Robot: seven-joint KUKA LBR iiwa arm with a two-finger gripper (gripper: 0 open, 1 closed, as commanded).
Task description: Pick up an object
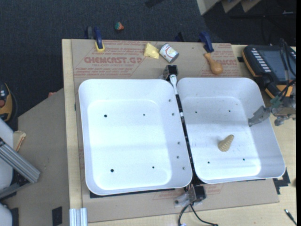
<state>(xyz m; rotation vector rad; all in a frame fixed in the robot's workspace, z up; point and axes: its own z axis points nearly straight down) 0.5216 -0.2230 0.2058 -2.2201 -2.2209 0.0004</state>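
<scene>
Two shallow white bins are seen side by side on a cardboard-covered bench (141, 60). In the right bin (211, 91) a small tan ridged cone-shaped object (225, 143) is found lying on its side on the bin floor, right of the middle and toward the near edge. The gripper (261, 115) is seen at the right rim of that bin, with a grey finger (257, 116) angled down over the bin wall; the cone lies below and to the left of it, apart from it, and nothing is seen held by it. How far the fingers are parted cannot be told. On the bench behind the bins, a yellow wedge-shaped piece (151, 51), a small white and grey box (169, 52) and an orange-brown pear-shaped object (214, 64) are laid out. The left bin (94, 93) sits touching the right one along a dark seam.
</scene>
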